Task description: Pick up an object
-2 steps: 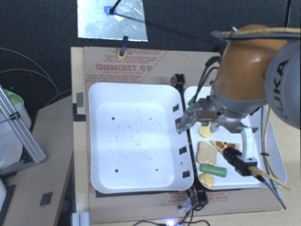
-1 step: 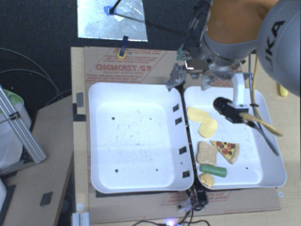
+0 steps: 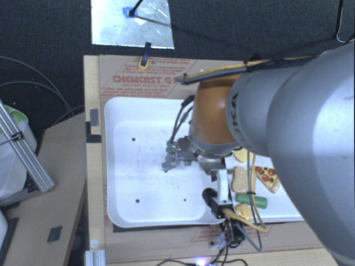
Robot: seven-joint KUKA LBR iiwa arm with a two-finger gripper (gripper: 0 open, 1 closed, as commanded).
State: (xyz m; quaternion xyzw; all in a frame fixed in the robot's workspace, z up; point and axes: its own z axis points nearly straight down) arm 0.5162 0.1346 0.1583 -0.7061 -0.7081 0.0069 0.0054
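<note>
While the arm (image 3: 288, 121) is stretched in from the right, two white bins are seen side by side on a cardboard sheet (image 3: 144, 79) printed with red lettering. The sheet is laid on a pale wooden bench (image 3: 61, 165), and dark carpet (image 3: 44, 26) is spread behind it. A shiny metal plate (image 3: 130, 13) is set on the carpet at the top, with a small blue piece on it. A blue and yellow clip (image 3: 145, 56) is placed at the sheet's far edge. An aluminium rail (image 3: 25, 154) is leaned at the left, and black cables are run across the floor.

The gripper (image 3: 173, 159) is held low over the left bin (image 3: 127, 148), near its right side, below the orange band (image 3: 211, 115). Whether it is open or closed cannot be told, and nothing is seen held in it.

The objects are gathered in the right bin (image 3: 283, 206), largely hidden by the arm: a pizza slice (image 3: 269, 178), a bread piece (image 3: 240, 179) just beside it, and a green piece (image 3: 254, 200) in front.
</note>
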